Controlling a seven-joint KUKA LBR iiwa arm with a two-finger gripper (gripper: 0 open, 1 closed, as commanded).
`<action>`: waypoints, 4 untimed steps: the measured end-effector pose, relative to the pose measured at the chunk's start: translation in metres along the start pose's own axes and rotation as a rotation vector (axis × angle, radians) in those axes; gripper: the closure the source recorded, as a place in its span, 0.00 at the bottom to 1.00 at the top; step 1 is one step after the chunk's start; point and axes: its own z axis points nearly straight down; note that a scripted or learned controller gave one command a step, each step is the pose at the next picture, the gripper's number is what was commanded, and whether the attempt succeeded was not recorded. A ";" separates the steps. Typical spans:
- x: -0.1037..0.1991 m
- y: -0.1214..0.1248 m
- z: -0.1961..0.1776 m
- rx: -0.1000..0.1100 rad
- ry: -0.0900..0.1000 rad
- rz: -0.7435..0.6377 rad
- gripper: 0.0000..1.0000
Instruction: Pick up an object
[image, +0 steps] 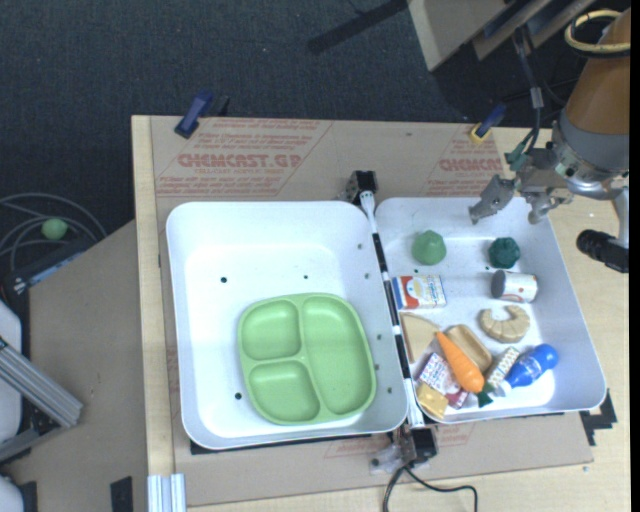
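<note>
The two-finger gripper hangs above the far edge of the right-hand shallow white bin, its two grey fingers spread apart with nothing between them. It sits high and clear of the contents, which reads as a pose before any descent, so the pick is judged not yet begun. Behind it the grey arm with its orange band reaches in from the right.

Nearest the gripper, on the bin floor, lie a dark green crinkled lump and, further left, a lighter green rounded ball; both stand apart from their neighbours, which should leave room for fingers on either side. Beyond them lie a small white-and-red carton, a small white cylinder with a dark end and a tan ring-shaped pastry. At the near end things crowd together: an orange toy carrot lies across a tan bread-like slab, just beside a blue and white bottle. That pile looks harder to grasp cleanly.

The left-hand white bin holds a pale green plastic plate with three compartments, lying flat.
</note>
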 end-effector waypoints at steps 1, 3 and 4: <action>0.037 0.032 0.074 0.003 0.002 -0.001 0.00; 0.055 0.033 0.141 0.002 0.000 0.000 0.00; 0.056 0.033 0.130 0.000 0.000 -0.001 1.00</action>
